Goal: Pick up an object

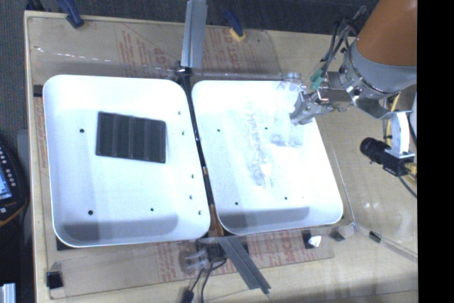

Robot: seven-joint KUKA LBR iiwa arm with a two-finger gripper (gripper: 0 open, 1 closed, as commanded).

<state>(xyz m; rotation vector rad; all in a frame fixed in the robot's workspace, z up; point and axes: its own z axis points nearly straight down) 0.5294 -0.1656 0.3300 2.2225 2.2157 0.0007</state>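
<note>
Nothing readable here.
Faint red print runs along the bench board (128, 46) around the bins, too blurred to make out a single word.

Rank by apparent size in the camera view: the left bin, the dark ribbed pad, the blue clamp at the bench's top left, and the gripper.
1. left bin
2. dark ribbed pad
3. gripper and blue clamp: they look about alike, and the gripper sits higher, nearer the camera, so I won't rank them.
</note>
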